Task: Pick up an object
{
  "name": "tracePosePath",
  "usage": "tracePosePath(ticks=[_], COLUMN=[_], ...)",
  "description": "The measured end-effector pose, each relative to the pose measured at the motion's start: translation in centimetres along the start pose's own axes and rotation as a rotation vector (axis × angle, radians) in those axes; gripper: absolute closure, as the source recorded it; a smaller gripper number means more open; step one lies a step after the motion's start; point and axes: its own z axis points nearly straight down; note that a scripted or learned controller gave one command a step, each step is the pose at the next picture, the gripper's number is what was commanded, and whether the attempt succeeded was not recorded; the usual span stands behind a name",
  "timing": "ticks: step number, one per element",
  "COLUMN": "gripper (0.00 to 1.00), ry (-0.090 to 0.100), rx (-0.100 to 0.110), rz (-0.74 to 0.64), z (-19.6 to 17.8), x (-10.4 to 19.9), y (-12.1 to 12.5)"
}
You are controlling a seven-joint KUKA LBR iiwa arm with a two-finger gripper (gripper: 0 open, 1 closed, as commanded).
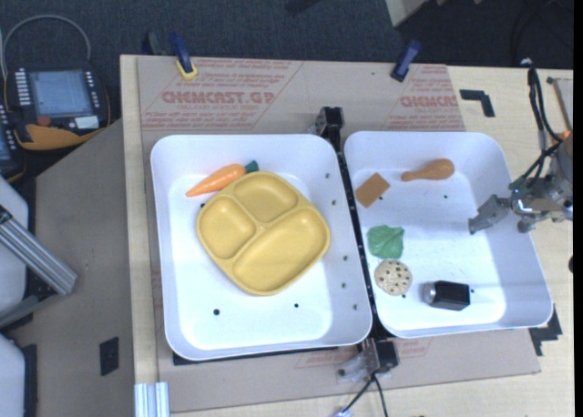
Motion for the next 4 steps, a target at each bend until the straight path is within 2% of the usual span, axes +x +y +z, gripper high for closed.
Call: tracePosePath(ticks=[2,3,4], gripper=[0.0,1.0,1.0], ry=[-0.001,-0.004,-0.004], rx=[-0.003,-0.008,-0.008], rz=[0.002,0.001,0.0], z=[10.2,8.9,4.3], x=[1.1,1.1,2.0], y=[-0.1,0.0,0.1])
